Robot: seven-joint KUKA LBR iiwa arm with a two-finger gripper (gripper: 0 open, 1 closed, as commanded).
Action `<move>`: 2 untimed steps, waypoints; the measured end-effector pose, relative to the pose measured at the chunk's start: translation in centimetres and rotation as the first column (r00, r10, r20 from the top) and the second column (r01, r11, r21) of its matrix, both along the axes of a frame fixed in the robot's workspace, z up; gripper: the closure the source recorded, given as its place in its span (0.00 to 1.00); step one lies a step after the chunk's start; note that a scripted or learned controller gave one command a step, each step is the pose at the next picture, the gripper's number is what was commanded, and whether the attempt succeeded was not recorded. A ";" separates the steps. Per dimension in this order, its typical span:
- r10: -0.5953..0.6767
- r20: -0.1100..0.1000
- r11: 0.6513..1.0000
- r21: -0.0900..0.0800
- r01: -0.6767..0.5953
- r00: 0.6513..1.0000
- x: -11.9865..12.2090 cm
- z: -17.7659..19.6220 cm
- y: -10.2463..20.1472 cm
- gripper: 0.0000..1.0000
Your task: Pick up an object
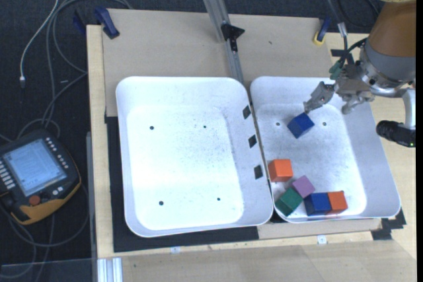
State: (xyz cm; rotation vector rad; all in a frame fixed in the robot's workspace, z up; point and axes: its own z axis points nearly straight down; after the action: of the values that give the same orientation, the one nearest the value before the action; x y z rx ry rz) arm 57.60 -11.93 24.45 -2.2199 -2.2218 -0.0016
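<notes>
Hovering over the right bin [370,142], the pincer [334,101] has its fingers spread apart, with nothing between them. Just below and to its left, apart from the fingertips, a blue cube [301,125] lies on the bin floor. Farther below sit an orange cube [281,170], purple cube [303,185] and green cube [289,201].

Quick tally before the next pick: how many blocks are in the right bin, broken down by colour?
Blue: 2 – one alone mid-bin, one at the front edge
Orange: 2 – and
Purple: 1 –
Green: 1 –
Total: 6 blocks, all in the right bin.
</notes>
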 end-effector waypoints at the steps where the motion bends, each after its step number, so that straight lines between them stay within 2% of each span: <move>1: 0.000 -0.010 1.000 0.002 0.000 1.000 2.5 -15.0 0.0 0.00; 2: 0.000 0.000 1.000 0.001 0.000 1.000 2.8 -13.4 0.0 1.00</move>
State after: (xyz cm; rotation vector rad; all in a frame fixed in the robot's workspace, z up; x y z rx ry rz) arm 60.38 -11.91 11.08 -2.2193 -2.2213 -0.0031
